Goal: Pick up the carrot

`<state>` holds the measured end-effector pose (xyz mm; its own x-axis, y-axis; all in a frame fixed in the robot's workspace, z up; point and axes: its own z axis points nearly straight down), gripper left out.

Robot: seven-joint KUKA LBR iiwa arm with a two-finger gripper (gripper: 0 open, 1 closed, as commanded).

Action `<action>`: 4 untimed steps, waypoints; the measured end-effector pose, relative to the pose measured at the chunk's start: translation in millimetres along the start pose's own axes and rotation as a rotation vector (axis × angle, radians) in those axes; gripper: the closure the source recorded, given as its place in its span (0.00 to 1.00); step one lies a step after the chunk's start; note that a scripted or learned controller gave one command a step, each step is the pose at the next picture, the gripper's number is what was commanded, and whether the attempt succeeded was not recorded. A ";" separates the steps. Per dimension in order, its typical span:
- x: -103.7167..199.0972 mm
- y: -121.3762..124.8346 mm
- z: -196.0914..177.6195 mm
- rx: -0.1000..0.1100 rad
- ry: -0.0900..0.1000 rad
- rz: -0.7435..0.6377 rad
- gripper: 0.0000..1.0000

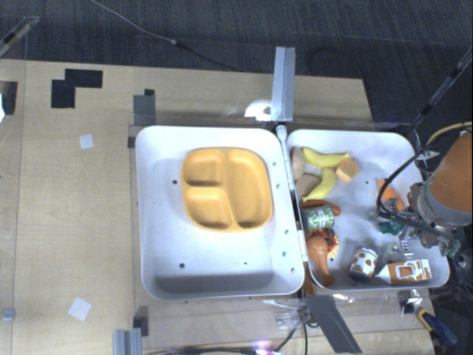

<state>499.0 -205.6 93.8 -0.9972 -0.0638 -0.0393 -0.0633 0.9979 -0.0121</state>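
In the right bin [369,140], a small orange piece that looks like the carrot [385,191] lies near the right wall, partly hidden under the arm's wrist. My gripper [400,225] hangs low over the bin just below and to the right of that piece, with dark cables around it. The orange-banded wrist [452,177] enters from the right edge. A second orange-red item [320,251] lies against the bin's left wall, far from the gripper.
The right bin also holds two bananas [322,158], a tan chunk [347,169], a green can [320,217], a round patterned item [362,263] and an orange-white carton [409,271]. A yellow divided plate [225,187] sits in the left bin [159,257].
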 end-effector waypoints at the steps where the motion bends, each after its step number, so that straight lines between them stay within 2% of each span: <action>1: -43.4 12.7 5.5 -0.004 0.027 0.318 0.00; 2: -76.3 47.5 6.5 -0.004 0.026 0.444 0.00; 3: -20.7 103.7 2.4 0.006 0.021 0.552 0.00; 4: -14.7 45.0 4.2 0.001 0.028 0.793 0.00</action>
<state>511.0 -159.8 89.6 -0.7455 0.6664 -0.0117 0.6663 0.7456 0.0085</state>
